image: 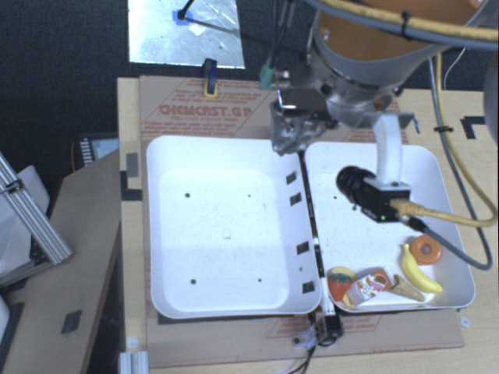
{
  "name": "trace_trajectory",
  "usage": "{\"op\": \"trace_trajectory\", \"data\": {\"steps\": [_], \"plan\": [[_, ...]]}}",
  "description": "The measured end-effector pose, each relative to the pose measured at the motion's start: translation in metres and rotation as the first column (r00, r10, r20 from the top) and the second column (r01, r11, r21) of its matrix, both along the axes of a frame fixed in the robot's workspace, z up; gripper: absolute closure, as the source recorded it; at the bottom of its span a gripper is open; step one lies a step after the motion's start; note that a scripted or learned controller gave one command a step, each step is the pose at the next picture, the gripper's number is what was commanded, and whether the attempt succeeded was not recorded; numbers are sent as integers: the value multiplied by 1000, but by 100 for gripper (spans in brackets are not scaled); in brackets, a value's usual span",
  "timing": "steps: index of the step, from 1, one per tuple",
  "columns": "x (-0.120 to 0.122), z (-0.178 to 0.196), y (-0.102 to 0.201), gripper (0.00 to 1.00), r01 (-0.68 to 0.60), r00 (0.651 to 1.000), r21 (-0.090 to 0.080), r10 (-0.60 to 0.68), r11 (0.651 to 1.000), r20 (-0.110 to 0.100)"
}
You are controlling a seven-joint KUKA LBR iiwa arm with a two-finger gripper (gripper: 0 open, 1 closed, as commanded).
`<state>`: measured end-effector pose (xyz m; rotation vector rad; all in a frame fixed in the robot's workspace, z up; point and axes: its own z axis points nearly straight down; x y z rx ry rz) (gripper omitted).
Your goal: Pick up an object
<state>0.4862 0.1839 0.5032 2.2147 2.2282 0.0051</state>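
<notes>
Several small objects lie in the front corner of the right bin [343, 236]: a yellow banana [419, 272], an orange round fruit [426, 249] just behind it, a red-orange fruit [340, 282], a red and white packet [370, 284] and a brown piece [406, 290]. My gripper [292, 137] hangs over the far end of the divider between the two bins, well away from these objects. Nothing can be seen held in it.
The left bin [218, 232] sits beside the right one on a cardboard sheet [203, 109]. A black device [366, 193] on a white bracket, with a yellow cable, hangs from the arm over the right bin. A foil sheet [185, 20] lies beyond the bench.
</notes>
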Motion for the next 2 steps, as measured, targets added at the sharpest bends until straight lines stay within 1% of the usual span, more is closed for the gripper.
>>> {"op": "trace_trajectory", "data": {"steps": [1, 2], "plan": [[-1, -106, 53, 100, -2, 1000, -5, 2, 1000, -11], [0, -100, 50, 0, 4, 1000, -2, -4, 1000, -1]]}}
